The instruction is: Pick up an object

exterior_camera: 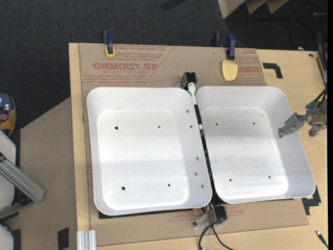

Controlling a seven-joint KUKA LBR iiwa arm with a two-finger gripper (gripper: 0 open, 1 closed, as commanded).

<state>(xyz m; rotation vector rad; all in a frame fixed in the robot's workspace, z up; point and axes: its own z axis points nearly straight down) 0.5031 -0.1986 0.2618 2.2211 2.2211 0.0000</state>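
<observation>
Two white bins [148,150] sit side by side mid-frame on the worktop [78,139], end effector [304,123] at the right edge, can't tell its state.

A single fixed camera looked down from above at a slant, set far enough back to take in the whole bench [156,61] with both white bins, the left bin [93,139] and the right bin [291,155], side by side. Dark floor [52,14] showed beyond the far edge, and the end effector [297,123] entered from the right.
</observation>
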